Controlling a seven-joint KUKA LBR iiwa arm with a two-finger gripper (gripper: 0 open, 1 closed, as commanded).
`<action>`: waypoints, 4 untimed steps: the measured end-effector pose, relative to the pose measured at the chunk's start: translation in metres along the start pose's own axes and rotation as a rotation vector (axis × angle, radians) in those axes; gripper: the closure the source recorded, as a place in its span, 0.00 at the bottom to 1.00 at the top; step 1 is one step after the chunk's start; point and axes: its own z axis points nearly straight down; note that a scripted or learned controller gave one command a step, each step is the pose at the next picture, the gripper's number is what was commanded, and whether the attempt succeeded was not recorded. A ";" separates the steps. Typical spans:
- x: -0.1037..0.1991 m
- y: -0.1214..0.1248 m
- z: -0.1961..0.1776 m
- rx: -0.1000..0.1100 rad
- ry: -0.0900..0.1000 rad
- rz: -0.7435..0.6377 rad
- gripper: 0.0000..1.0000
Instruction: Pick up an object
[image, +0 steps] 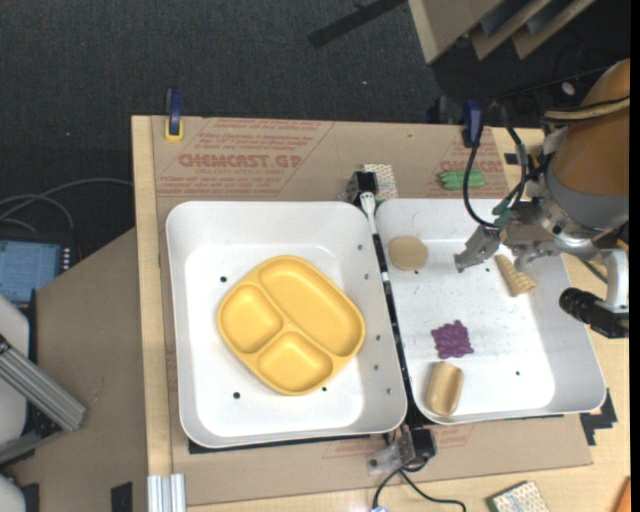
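The surface (250, 160) carries 2 white bins side by side.

Right bin (560, 385), near to far:
- A tan cylinder (444, 387) lies near the front wall.
- A purple piece (452, 339) lies just behind the cylinder, apart from it.
- A small tan block (516, 278) lies further back, beside the tool.
- A round tan disc (407, 252) lies near the back left corner.

Left bin (200, 300): a yellow 3-compartment tray (290, 323) lies at the centre.

The tool (497, 252) hangs over the back of the right bin. Its 2 fingers stand spread apart, with nothing between them. The block sits just right of the tool. A green item (460, 180) lies on the surface behind the right bin.
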 end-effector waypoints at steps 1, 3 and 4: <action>-0.002 -0.029 0.146 0.012 0.003 0.001 0.00; -0.004 -0.046 0.132 -0.001 0.000 0.002 1.00; 0.075 -0.007 0.038 -0.007 0.000 -0.005 1.00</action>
